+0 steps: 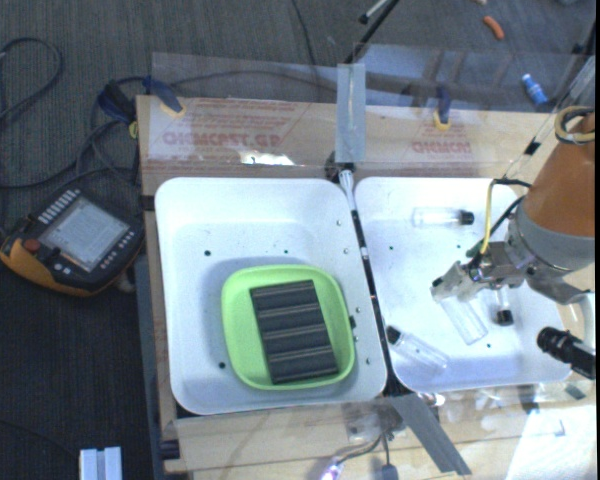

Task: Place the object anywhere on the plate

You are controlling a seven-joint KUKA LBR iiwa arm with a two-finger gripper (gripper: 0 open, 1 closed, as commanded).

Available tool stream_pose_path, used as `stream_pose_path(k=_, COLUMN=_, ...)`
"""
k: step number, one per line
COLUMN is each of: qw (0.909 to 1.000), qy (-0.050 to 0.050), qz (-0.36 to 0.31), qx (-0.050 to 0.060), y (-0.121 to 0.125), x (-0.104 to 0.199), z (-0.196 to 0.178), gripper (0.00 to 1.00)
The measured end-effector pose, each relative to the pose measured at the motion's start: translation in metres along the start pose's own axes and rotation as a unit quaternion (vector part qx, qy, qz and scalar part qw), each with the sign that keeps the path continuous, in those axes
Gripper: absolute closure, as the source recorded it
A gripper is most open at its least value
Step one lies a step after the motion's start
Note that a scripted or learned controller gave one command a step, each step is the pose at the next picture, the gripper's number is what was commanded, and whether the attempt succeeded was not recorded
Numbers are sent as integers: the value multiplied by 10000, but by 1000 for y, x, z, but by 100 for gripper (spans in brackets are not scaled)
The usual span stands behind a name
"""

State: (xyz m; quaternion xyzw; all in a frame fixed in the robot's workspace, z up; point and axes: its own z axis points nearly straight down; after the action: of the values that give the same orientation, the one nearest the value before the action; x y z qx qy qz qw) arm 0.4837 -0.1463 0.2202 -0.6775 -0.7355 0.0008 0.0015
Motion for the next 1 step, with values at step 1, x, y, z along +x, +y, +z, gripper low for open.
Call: stream_pose_path(k=1, qw=10000, qy=0, qz=0, qx=-1, y=0, x=0, z=0, gripper=0)
